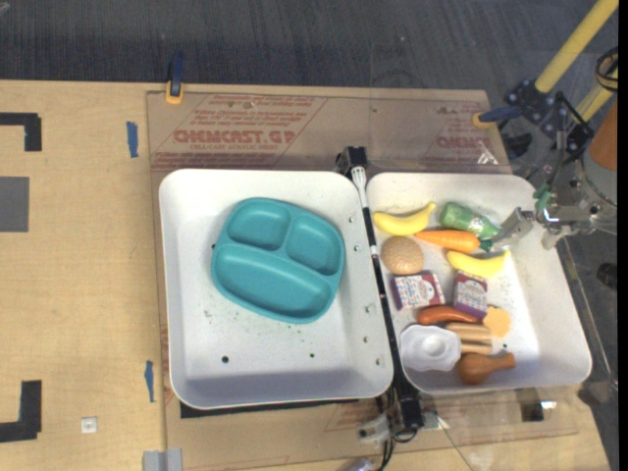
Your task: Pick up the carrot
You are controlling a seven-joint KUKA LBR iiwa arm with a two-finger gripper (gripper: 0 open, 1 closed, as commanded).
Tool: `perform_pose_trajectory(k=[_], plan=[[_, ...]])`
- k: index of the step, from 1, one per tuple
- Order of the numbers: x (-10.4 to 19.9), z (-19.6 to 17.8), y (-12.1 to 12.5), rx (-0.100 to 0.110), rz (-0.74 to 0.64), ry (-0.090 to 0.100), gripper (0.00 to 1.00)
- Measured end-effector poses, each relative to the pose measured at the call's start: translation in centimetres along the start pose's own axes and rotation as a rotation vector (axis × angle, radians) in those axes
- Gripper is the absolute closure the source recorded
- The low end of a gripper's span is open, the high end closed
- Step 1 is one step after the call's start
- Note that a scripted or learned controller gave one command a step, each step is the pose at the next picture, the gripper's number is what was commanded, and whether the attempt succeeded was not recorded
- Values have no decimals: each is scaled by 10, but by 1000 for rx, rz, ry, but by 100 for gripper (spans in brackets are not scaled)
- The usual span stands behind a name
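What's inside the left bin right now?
The left bin holds one teal divided plate, its three compartments bare. A few dark specks dot the bin floor. Whatever lies under the plate is covered.

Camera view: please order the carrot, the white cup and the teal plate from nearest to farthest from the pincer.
1. Carrot: in the right bin's upper part, just left of the pincer.
2. White cup: right bin, near its front edge.
3. Teal plate: in the left bin, farthest away.
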State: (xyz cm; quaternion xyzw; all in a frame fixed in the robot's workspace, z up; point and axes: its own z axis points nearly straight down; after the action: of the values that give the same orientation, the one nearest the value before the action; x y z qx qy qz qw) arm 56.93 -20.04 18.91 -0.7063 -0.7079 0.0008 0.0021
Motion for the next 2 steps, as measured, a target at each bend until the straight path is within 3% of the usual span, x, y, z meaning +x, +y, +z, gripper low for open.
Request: perform_pose_trajectory(k=[1, 2], plan=[[71, 76, 46, 6, 199, 3, 0], [54, 100, 33, -4, 339, 5, 0]])
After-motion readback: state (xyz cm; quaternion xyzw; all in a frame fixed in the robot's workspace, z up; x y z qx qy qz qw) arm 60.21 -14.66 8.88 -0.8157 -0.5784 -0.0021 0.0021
